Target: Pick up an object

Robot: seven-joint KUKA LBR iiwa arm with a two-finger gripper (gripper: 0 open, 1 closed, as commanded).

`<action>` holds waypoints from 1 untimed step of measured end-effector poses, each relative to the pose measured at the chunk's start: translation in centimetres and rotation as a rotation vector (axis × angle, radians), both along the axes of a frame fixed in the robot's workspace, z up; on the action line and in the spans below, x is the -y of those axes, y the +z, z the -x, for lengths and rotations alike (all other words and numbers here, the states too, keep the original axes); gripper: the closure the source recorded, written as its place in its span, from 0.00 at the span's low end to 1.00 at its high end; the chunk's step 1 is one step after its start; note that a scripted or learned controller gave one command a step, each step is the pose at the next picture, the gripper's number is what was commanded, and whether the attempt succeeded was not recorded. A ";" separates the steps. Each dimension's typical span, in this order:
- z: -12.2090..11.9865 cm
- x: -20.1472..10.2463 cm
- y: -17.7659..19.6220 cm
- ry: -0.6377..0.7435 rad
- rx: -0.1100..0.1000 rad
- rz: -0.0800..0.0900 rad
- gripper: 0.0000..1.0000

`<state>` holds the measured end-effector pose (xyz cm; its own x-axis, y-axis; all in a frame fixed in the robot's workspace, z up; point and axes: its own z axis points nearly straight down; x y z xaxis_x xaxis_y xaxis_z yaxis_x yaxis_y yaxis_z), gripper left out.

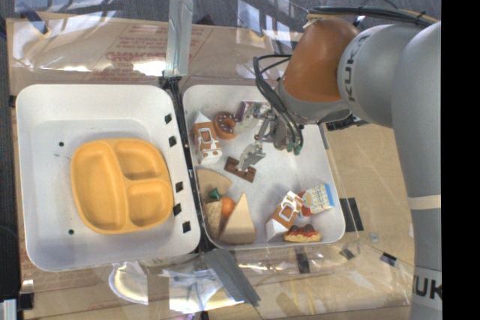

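The right white bin holds several toy foods. Among them are a brown donut, a white and orange carton, a flat brown chocolate piece and a tan cheese wedge. My gripper hangs low over the bin's upper middle, just right of the donut and above the chocolate piece. It is open, and its lower fingertip is close to the chocolate piece. I see nothing held between the fingers.
A yellow divided plate lies in the left bin. Along the right bin's front are a bread slice, a small orange piece, a second carton, a blue and white box and a pizza-like piece. The arm covers the bin's upper right corner.
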<state>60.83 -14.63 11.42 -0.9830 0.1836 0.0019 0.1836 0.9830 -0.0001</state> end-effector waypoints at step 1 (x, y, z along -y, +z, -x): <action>-1.1 -5.7 -2.3 -0.197 -0.001 0.001 0.00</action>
